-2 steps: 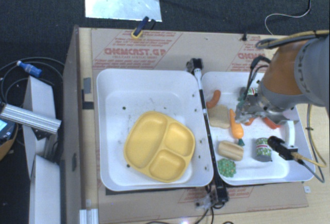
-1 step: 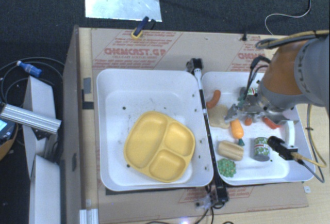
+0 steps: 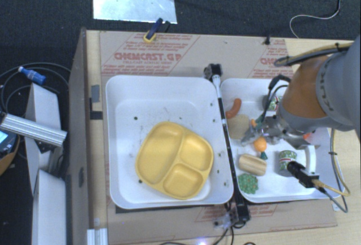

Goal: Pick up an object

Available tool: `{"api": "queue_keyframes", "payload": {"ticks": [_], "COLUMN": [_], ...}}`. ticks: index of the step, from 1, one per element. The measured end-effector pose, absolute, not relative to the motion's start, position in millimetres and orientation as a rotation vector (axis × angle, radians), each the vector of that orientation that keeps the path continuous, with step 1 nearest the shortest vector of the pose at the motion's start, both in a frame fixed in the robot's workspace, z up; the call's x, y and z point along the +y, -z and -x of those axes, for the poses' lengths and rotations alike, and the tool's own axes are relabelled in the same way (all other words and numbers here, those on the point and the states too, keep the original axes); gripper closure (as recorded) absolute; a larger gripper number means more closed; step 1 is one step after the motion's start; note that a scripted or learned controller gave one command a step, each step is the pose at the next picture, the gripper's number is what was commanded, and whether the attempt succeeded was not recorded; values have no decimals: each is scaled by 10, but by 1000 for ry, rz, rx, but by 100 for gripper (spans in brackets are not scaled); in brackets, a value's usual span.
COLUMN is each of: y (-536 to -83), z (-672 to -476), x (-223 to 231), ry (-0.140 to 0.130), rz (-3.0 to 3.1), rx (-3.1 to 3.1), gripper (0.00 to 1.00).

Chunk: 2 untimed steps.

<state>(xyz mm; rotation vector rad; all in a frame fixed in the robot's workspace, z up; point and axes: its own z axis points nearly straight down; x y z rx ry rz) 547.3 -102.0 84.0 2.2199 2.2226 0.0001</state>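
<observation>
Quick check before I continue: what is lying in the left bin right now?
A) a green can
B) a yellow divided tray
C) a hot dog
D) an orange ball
B: the yellow divided tray lies alone in the left bin, while the small food items sit in the right bin near the arm.

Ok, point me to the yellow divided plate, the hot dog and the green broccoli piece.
yellow divided plate (image 3: 172, 160): camera view, left bin, point on the ridge where its compartments meet.
hot dog (image 3: 233, 107): camera view, right bin's far left corner, point on its middle.
green broccoli piece (image 3: 247, 183): camera view, right bin's near edge, point on its top.
</observation>
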Motion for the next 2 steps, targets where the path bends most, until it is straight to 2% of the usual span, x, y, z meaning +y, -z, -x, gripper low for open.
{"api": "queue_keyframes", "payload": {"ticks": [1, 2], "y": [-943, -1850], "z": [-5480, -5478], "x": [-1019, -314], "ry": [-2, -5], "rz": [-2218, -2215], "rx": [2224, 2225], "gripper": [100, 100]}}
